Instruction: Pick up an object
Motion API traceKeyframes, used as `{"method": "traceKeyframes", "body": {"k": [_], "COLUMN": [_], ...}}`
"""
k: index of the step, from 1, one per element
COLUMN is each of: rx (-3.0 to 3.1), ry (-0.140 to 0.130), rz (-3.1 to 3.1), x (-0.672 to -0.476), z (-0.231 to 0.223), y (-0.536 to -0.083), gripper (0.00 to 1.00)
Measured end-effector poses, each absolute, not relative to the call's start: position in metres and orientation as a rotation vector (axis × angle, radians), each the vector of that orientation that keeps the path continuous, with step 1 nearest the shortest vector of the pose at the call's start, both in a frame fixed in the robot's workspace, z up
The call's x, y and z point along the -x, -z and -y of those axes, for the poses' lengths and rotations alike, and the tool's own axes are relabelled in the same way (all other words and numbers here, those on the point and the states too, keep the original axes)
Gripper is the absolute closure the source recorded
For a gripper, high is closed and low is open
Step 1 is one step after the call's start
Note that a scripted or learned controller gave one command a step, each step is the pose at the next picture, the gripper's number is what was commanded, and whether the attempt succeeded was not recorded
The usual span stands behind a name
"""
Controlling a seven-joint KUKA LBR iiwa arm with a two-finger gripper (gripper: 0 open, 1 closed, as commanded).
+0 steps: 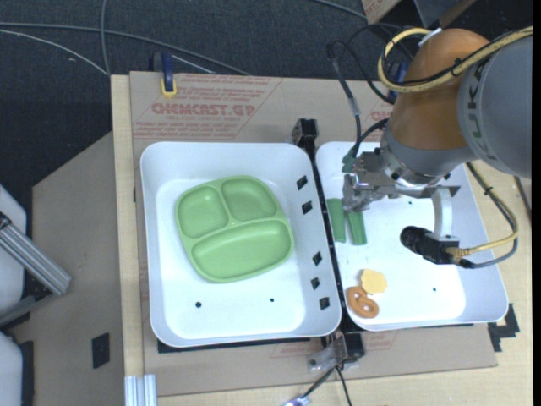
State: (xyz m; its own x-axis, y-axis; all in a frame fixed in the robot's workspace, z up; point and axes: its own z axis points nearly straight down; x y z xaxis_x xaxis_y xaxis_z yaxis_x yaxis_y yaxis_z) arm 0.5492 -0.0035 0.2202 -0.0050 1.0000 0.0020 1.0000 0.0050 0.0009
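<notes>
Two white bins (169, 311) sit on cardboard-topped bench (203, 104); pincer (353, 203) state unclear.

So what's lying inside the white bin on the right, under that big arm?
In the right bin lie green sticks by its left wall, and a yellow piece touching a pretzel-like ring near the front. The arm covers the bin's far part, so anything there is hidden.

Divided plate (235, 227) sits in left bin (161, 252); in right bin (478, 299), two sticks (348, 225) by left wall, pretzel (364, 303) w/ chip (374, 281) nearer front.
</notes>
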Motion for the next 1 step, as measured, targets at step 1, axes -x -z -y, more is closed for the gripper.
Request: {"method": "traceKeyframes", "body": {"k": [1], "rx": [2.213], "ry": [0.003], "rz": [2.227], "x": [-0.5347], "z": [-0.0478], "y": [-0.2322], "gripper": [1.00]}}
